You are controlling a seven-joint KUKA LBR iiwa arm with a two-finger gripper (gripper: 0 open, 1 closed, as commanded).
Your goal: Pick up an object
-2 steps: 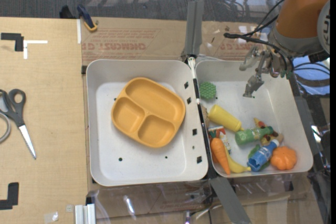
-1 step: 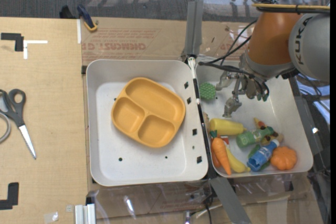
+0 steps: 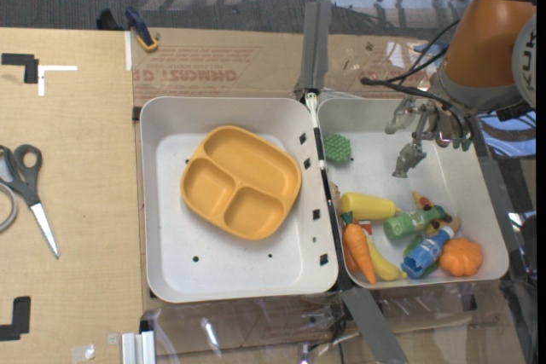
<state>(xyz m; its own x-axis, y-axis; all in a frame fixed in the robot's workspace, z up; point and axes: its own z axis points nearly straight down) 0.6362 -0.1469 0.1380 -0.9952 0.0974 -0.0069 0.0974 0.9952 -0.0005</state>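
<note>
My gripper [image 3: 406, 139] hangs over the back of the right bin [image 3: 490, 209], its two metal fingers apart and nothing between them. Below it, along the bin's front, lie a yellow corn-like piece [image 3: 368, 205], a green bottle [image 3: 414, 222], a carrot [image 3: 359, 251], a yellow banana [image 3: 386, 266], a blue bottle [image 3: 424, 254] and an orange pumpkin [image 3: 461, 257]. A green spiky ball [image 3: 338, 148] sits apart at the bin's back left, left of the gripper. A yellow divided plate [image 3: 241, 181] lies in the left bin [image 3: 162, 268].
The grey divider [image 3: 317, 183] runs between the bins. Scissors [image 3: 30, 192] lie on the wooden bench at far left. A small blue and yellow clip [image 3: 141, 28] sits behind the left bin. Cables hang near the orange wrist band [image 3: 490, 38].
</note>
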